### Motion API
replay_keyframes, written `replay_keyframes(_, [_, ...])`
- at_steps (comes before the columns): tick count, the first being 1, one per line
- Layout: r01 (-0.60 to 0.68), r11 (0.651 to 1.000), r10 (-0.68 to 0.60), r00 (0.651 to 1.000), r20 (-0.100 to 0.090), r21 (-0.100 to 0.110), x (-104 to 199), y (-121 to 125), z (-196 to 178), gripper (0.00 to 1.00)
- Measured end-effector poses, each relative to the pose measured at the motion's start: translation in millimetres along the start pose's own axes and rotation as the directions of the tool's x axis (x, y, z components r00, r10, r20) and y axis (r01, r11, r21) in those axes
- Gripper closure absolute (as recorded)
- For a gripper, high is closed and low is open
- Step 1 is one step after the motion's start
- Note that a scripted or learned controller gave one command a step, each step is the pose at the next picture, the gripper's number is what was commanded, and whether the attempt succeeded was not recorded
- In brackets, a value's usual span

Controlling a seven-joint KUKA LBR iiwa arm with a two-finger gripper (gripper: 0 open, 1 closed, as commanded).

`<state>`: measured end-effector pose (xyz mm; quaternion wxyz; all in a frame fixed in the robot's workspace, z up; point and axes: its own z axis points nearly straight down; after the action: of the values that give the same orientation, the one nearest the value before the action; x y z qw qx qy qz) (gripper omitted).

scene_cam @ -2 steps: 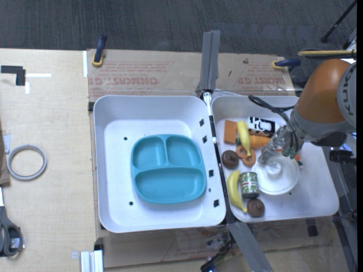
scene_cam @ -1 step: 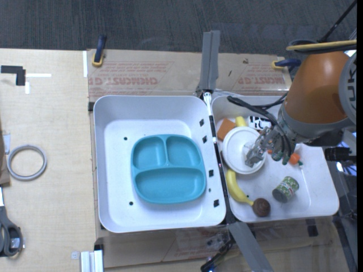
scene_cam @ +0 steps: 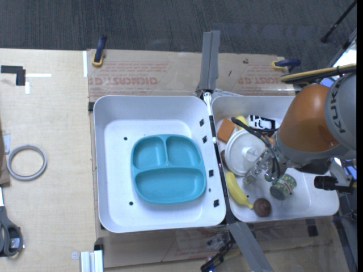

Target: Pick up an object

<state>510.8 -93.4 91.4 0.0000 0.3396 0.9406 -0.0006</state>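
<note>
Wooden bench (scene_cam: 45, 118), two white bins side by side. My gripper (scene_cam: 262, 170) is down in the right bin (scene_cam: 317, 205), over a white bowl (scene_cam: 245, 153); whether it is apart or clamped I cannot tell (metal blurs against the bowl). Judgement: nothing lifted yet, grasp and lift remain. Candidates crowd close: banana (scene_cam: 237, 189), brown round fruit (scene_cam: 262, 207), small green can (scene_cam: 283, 186), orange piece (scene_cam: 226, 129). Left bin (scene_cam: 108, 169) holds a teal divided plate (scene_cam: 168, 169).
</note>
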Motion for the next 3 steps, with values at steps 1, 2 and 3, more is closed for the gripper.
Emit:
replay_keyframes(1, [-0.31, 0.951, 0.31, 0.951, 0.001, 0.0, 30.1, 1.3, -100.0, 1.0])
replay_keyframes(2, [-0.646, 0.763, 0.646, 0.763, 0.001, -0.001, -26.1, -20.2, -1.1, 1.0])
replay_keyframes(3, [-0.864, 0.504, 0.864, 0.504, 0.001, 0.003, 16.1, -10.7, -99.3, 1.0])
